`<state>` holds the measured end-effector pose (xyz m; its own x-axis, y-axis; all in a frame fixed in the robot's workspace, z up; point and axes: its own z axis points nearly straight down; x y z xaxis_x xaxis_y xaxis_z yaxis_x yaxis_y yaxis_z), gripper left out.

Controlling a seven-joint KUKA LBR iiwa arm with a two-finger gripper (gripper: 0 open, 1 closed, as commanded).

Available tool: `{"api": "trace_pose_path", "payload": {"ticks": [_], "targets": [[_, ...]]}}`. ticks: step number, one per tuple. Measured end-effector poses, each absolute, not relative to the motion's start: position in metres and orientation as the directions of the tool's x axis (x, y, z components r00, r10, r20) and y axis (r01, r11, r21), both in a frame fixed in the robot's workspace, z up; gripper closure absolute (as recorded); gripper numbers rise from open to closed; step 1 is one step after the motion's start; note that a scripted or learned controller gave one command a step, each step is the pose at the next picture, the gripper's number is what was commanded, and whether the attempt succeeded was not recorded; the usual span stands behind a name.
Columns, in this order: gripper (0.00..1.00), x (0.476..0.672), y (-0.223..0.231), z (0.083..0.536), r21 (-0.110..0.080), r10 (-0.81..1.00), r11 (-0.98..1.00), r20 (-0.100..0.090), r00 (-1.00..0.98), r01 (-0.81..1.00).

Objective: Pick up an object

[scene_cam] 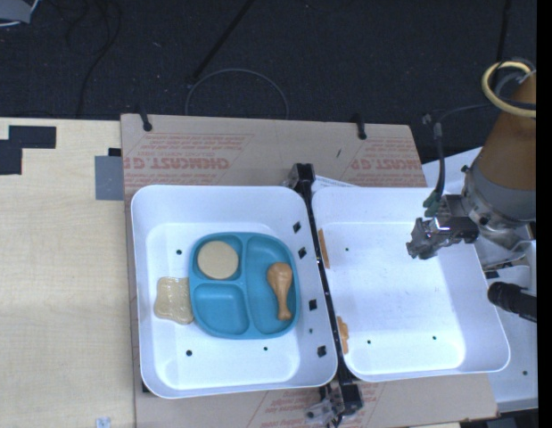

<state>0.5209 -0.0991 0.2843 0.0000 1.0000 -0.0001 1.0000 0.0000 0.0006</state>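
1. Dark floor with loose cables is seen beyond the desk (53, 266), which carries two white bins.
2. At 9 o'clock, the left bin (160, 217) holds a blue tray (231, 315).
3. On the tray's 3 o'clock side lies a drumstick (282, 288), judged light, stiff and best taken at its narrow shaft.
4. Over the right bin (391, 346), the gripper (427, 237) hovers; its state cannot be told.

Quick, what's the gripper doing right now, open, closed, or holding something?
Gripper: over the right bin, near its right side; whether it is open or closed cannot be told, and nothing is seen held in it.
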Motion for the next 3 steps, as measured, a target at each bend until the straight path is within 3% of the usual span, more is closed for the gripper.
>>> {"api": "trace_pose_path", "payload": {"ticks": [2,3], "targets": [[1.00,0.520,0.011,0.257,-0.006,1.000,0.004,0.002,-0.004,1.000],[1.00,0.500,0.066,0.252,-0.006,1.000,0.005,0.002,-0.005,1.000]]}}
